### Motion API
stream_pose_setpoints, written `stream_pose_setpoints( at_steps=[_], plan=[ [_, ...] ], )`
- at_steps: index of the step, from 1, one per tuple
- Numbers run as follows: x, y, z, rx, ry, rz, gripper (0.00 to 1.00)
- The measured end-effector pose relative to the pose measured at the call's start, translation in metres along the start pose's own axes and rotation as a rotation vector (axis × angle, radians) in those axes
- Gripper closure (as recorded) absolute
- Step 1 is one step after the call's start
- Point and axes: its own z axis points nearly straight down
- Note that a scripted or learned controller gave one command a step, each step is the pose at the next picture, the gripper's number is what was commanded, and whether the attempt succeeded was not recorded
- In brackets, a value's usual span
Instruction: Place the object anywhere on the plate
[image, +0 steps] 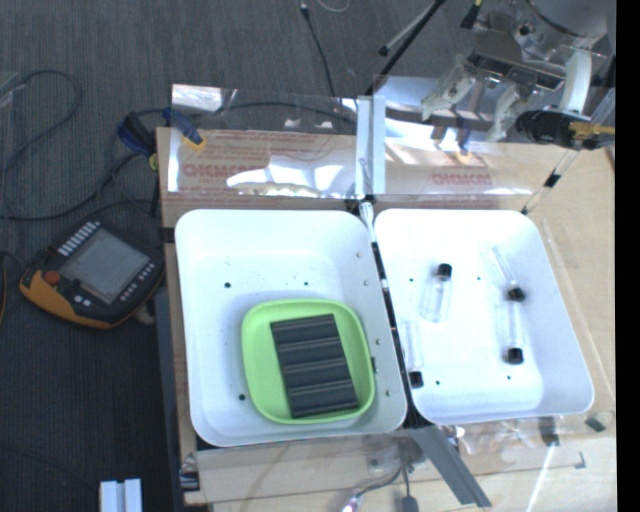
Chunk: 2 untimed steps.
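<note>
Table: light wood, carrying two shallow white bins side by side. Left bin: well below and left of the claw, holding a lime-green square plate with rounded corners. Object: dark grey ribbed rectangular block, four raised bands across, lying flat on the plate, far below-left of the claw. Right bin: directly below the claw, holding several clear vials with black caps. Claw: raised above the bins' far edge, nothing seen between its fingers; whether apart or together cannot be told. Reddish lettering on the clear sheet behind the bins, unreadable. Teach pendant on the floor, far left.
</note>
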Motion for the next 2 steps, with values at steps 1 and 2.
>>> stream_pose_setpoints(
  at_steps=[1, 2],
  plan=[
    [0.0004, -0.0002, 0.0, 0.0, 0.001, 0.094, 0.0],
    [0.0093, -0.0028, 0.0004, 0.0, -0.002, -0.034, 0.0]
  ],
)
